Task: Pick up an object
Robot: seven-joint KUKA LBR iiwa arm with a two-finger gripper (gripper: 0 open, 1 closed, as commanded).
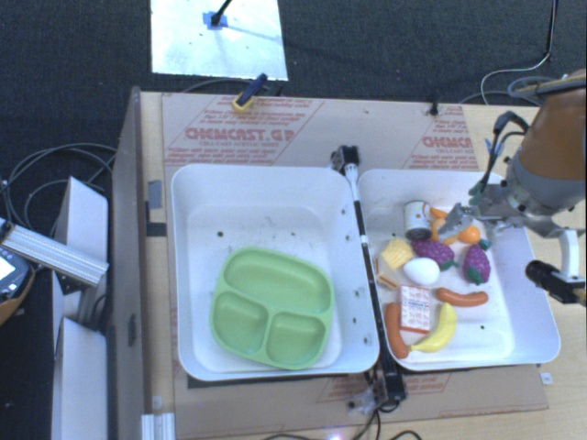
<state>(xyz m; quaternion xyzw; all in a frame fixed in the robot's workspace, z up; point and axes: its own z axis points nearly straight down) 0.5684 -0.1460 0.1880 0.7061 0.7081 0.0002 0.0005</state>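
Note:
The right bin (532,337) holds several toy foods. Among them are a white egg (422,271), a yellow cheese wedge (396,253), a purple grape bunch (433,249), a second purple fruit (476,264), a small orange fruit (470,234), a sausage (461,297), a banana (441,330), a red-and-white box (415,310), an orange carrot (393,330) and a white can (415,215). My gripper (464,222) hangs low over the back of this bin, just above the orange fruit and the grape bunch. Nothing shows as held.
The left bin (193,246) holds a green divided plate (272,308). A black divider rail (364,246) runs between the bins. The arm's grey and orange body (550,154) overhangs the right bin's far right corner. Cables lie at the back right.

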